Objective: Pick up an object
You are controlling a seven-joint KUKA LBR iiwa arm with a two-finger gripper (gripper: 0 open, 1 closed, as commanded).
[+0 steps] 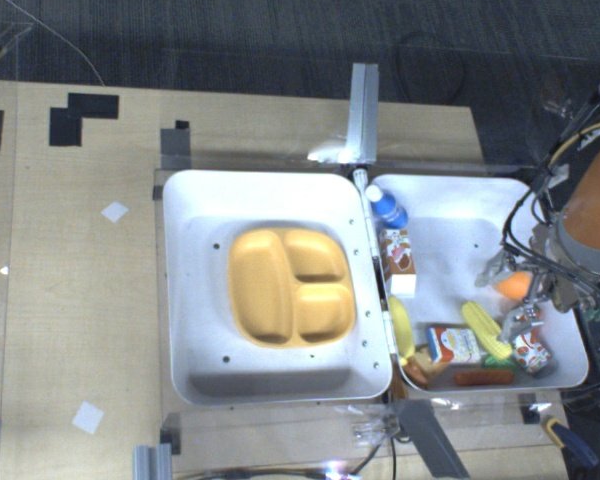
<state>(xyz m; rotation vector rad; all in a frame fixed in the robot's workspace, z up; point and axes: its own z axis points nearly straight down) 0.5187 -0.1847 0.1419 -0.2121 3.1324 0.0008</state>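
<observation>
My gripper [514,293] reaches into the right bin [450,218] from the right, below the arm's orange band [592,213]. Its fingers stand apart, one at the upper left [496,265] and one lower down [526,318]. A small orange fruit [512,285] lies between them, and the fingers have not closed on it. Just below it are a yellow corn cob [487,330], a small red and white can [532,353] and a juice carton [452,344].
A blue-capped bottle [390,230], a banana [401,326] and a red sausage [483,376] also lie in the right bin, along its left and front walls. The left bin [195,268] holds a yellow divided tray [288,286]. A metal post [364,113] stands behind the bins.
</observation>
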